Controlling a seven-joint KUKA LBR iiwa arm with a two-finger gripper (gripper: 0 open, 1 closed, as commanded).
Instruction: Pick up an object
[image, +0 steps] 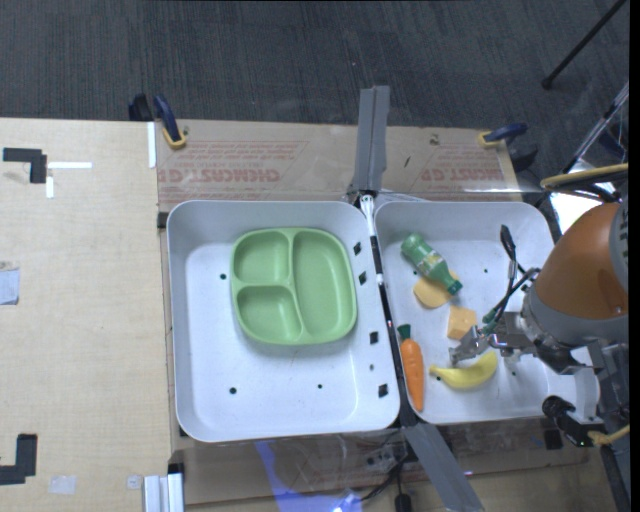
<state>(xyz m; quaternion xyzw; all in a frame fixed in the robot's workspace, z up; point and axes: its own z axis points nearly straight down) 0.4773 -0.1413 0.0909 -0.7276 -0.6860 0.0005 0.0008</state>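
The pincer (472, 347) hovered just above the banana (466, 374), its grip impossible to tell; nothing appeared lifted yet.

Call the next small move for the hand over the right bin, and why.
Probably lower straight onto the banana. The hand sits just above its near end in the right bin, and the cheese wedge and carrot lie close, so a sideways shift risks bumping them.
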